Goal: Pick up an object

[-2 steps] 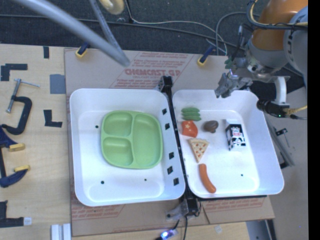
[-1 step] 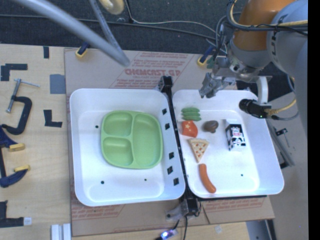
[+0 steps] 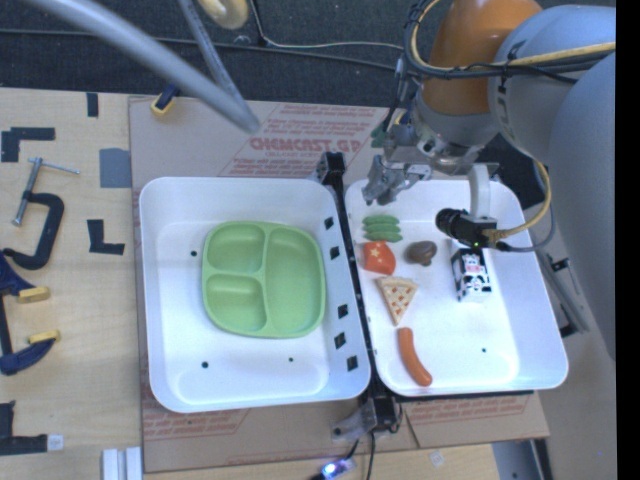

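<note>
- The hand (image 3: 385, 190) sits low over the back-left corner of the right bin (image 3: 520, 363), close to the divider between the two bins.
- Its fingers point down toward the green pod-shaped toy (image 3: 382, 229), which lies flat on the bin floor just in front of them.
- Nothing is visible between those fingers, so no pick has been made; whether they stand wide or narrow I cannot tell, the metal parts blur together.
- Every candidate is down in the right bin: the green toy, a red piece (image 3: 378, 258) just in front of it, a brown lump (image 3: 421, 253), a pizza-slice toy (image 3: 398, 297), a sausage (image 3: 415, 357) and a small black-and-white carton (image 3: 472, 273) toward the right.
- The left bin (image 3: 170, 268) carries a green divided plate (image 3: 265, 277), well apart from the hand.
- My read: approach done, grasp and lift both to come.
- The green toy looks the likeliest target, being nearest the fingertips.
- Watch the red piece, which nearly touches the green toy and could get nudged or caught as the fingers close.
</note>
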Robot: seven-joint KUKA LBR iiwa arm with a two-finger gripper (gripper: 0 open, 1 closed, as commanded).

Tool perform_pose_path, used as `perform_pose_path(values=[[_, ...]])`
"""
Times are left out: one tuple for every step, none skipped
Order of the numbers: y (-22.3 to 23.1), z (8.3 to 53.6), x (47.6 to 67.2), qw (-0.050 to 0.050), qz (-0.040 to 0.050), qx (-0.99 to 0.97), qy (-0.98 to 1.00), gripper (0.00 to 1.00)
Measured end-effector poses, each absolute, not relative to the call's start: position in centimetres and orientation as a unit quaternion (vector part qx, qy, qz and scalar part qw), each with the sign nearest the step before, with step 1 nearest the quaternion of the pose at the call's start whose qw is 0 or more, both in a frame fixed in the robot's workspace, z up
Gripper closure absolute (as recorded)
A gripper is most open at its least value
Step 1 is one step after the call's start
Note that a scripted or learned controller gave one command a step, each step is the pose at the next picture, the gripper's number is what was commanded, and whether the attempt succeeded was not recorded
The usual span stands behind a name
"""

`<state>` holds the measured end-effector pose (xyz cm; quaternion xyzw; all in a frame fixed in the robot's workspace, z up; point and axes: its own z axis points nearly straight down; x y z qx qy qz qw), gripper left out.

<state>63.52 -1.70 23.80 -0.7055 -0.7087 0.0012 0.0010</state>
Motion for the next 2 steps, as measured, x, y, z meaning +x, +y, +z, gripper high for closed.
perform_pose_path(values=[[3.4,24.2,62.9,0.001,0.0006,-0.705,-0.709,1.00],[8.5,24.1,61.2,0.001,0.0010,-0.705,-0.709,1.00]])
